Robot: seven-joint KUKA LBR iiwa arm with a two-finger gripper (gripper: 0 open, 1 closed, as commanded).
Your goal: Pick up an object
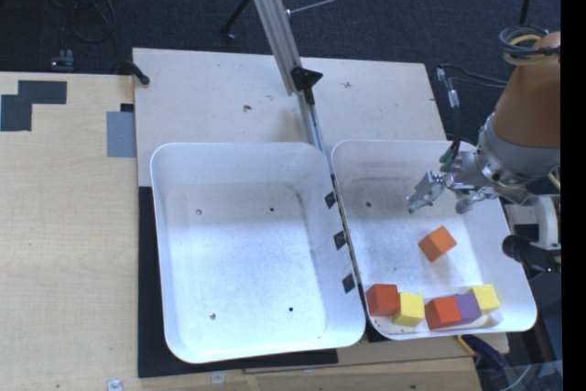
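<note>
My gripper point(444, 200) hangs over the upper right part of the right bin point(394, 162), reaching in from the right. Its fingers stand spread apart and hold nothing. An orange cube point(438, 243) lies on the bin floor just below the gripper, a short way apart from it. Along the bin's front wall sits a row of blocks: a red-orange cube point(383, 298), a yellow cube point(409, 309), a red cube point(443, 310), a purple block point(467, 305) and another yellow cube point(485, 296).
The left bin point(183, 162) sits beside the right one, separated by a ridge with black clips point(340, 239). A slanted metal rail point(275, 23) rises from the bench behind the bins. The orange-banded arm point(531, 105) fills the right side.
</note>
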